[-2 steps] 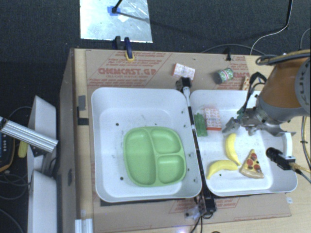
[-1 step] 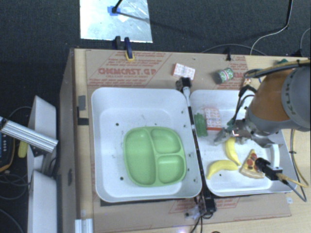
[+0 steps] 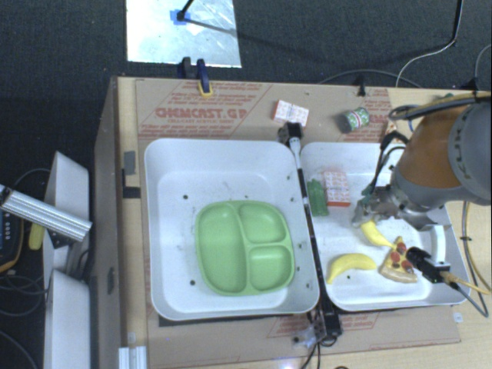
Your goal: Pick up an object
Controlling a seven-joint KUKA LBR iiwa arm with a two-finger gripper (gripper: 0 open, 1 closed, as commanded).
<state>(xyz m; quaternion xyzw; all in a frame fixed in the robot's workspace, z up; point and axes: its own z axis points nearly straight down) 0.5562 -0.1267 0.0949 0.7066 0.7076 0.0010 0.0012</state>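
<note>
My gripper (image 3: pixel 367 212) hangs low over the middle of the right bin (image 3: pixel 361 154), at the end of the grey and orange arm reaching in from the right. Just below it lies a small yellow piece (image 3: pixel 376 234), close to the gripper. I cannot tell whether they touch. A yellow banana (image 3: pixel 351 264) rests near the bin's front. Next to it on the right is a toy pizza slice (image 3: pixel 399 263). A green item (image 3: pixel 316 197) lies against the bin's left wall, with a white and red packet (image 3: pixel 336 187) beside it.
The left bin (image 3: pixel 173 167) holds a green divided plate (image 3: pixel 244 247). On the bench behind the bins are a small green can (image 3: pixel 355 119), a white card (image 3: pixel 290 112) and a blue clamp (image 3: pixel 202 73).
</note>
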